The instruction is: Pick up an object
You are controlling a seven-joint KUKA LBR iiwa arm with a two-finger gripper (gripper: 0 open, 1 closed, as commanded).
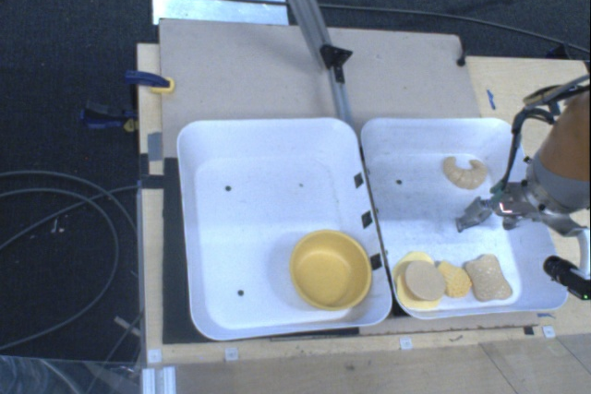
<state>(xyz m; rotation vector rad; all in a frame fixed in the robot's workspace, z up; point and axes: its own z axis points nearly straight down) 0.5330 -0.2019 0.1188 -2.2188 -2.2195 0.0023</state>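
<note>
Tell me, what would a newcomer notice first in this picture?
The yellow bowl stands out in the left bin, near its front right corner. In the right bin, a croissant lies apart, a row of food lines the front, and the gripper hangs between them.

Bowl point(331, 268) in left bin point(222, 152) — croissant point(464, 172) behind three biscuits point(452, 280) in right bin point(406, 143).

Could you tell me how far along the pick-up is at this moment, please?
Nothing looks picked yet. The croissant, the round cracker and the bread slice all lie on the floor of the right bin, and the yellow bowl sits in the left bin. In hand: the end effector is low over the right bin, between the croissant and the bread slice. Left: grasping and lifting an item.
</note>
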